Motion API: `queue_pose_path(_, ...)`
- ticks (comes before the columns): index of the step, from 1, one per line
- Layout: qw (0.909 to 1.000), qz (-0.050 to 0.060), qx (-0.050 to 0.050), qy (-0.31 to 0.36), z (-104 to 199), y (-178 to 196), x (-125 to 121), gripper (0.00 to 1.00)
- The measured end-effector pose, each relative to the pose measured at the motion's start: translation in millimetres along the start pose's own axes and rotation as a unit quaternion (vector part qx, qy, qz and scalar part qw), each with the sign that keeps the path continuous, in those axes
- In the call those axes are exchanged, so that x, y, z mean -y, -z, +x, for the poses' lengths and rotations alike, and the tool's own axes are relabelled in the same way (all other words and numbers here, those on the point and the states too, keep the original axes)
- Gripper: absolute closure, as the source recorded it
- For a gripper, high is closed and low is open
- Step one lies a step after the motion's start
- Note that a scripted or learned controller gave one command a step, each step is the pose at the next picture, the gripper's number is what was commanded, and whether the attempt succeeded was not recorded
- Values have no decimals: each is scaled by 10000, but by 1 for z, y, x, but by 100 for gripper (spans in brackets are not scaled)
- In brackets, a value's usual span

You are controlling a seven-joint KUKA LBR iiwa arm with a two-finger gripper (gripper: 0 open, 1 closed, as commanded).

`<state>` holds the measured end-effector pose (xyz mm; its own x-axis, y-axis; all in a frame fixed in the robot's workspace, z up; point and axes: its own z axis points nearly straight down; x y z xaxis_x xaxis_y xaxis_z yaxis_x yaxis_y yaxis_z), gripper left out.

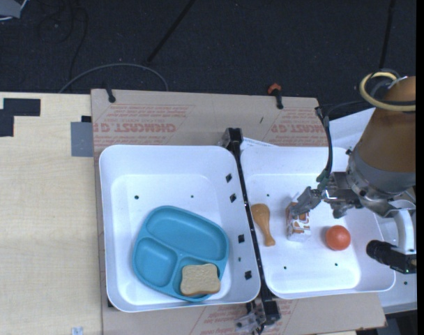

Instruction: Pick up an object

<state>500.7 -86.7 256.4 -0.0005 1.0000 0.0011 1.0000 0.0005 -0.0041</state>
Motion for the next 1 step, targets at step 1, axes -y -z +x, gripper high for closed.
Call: queue_pose_path(1,10000,17,-3,-5,-2,-51,10,0)
